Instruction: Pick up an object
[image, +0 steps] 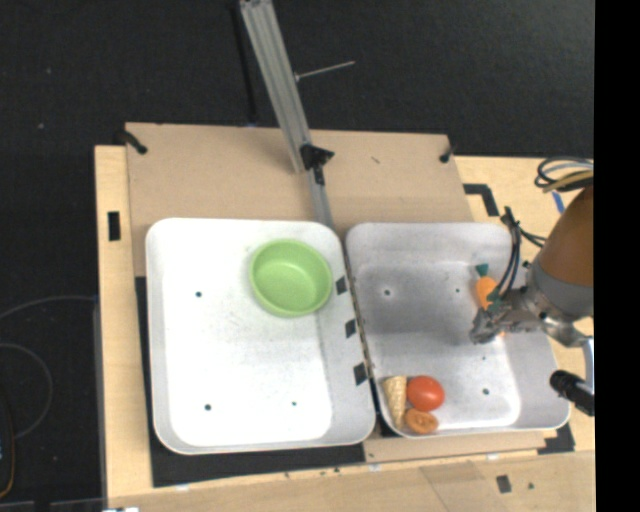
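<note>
Carrot (485, 290) lies beside the end effector (487, 328) — right bin (420, 260).

A pale wooden bench (118, 330) stands on a black floor (60, 80) that surrounds it on the left and far sides. A brown board (230, 175) lies flat on the far part of the bench, with black clips at its far corners. A grey metal rail (278, 80) slants from the far edge of the scene down toward the middle of the bench, and thin dark cables (30, 350) curl over the floor at the left.
</note>
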